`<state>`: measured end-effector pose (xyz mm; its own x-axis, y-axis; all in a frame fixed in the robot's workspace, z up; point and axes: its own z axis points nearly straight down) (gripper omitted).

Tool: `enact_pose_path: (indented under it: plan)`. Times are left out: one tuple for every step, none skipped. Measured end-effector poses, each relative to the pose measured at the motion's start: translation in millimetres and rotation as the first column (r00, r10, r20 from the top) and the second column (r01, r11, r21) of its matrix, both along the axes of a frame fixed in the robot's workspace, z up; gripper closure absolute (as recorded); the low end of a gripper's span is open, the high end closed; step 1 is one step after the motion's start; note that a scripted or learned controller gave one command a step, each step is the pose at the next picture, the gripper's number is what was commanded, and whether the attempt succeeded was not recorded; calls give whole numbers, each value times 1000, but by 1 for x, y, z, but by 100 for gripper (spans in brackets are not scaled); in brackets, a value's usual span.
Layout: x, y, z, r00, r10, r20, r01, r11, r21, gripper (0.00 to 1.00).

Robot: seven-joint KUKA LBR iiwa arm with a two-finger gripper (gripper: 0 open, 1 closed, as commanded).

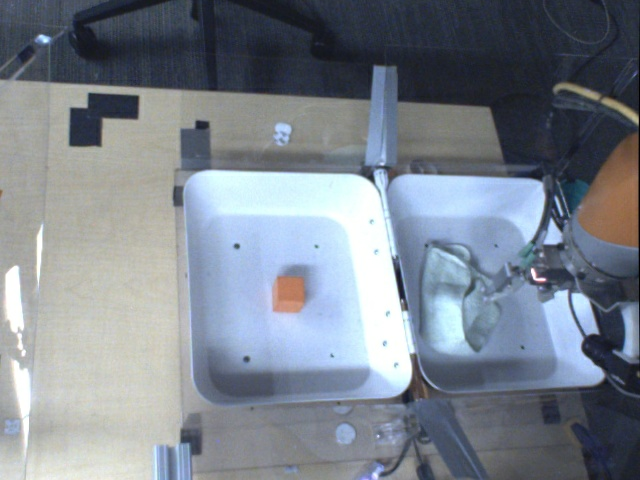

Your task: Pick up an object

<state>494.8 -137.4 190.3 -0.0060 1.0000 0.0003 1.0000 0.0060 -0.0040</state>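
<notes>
The crumpled pale grey-green cloth [452,298] lies in the right-hand shallow white plastic bin [500,200], its long axis running from the far side toward the near side, and its right edge meets the tip of the two-finger metal gripper [503,280], which reaches in from the right. Whether the fingers are apart or together, I cannot tell. The cloth looks soft, thin and rumpled. A small orange cube [289,294], crisp-edged and seemingly rigid, sits well apart in the left-hand white bin [215,228].

You've got nothing readable here: no text, label, brand or number on the two shallow white plastic bins [200,268], the pale wooden bench [100,298] or the small orange cube [289,294].
</notes>
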Motion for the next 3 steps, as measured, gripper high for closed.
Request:
enact_pose_path:
  plan:
    - [48,-26,-100,909,415,15,-415,910,-7,0]
    - [51,-24,-89,908,418,21,-418,908,-8,100]
    - [89,4,2,971,237,5,-237,971,-1,100]
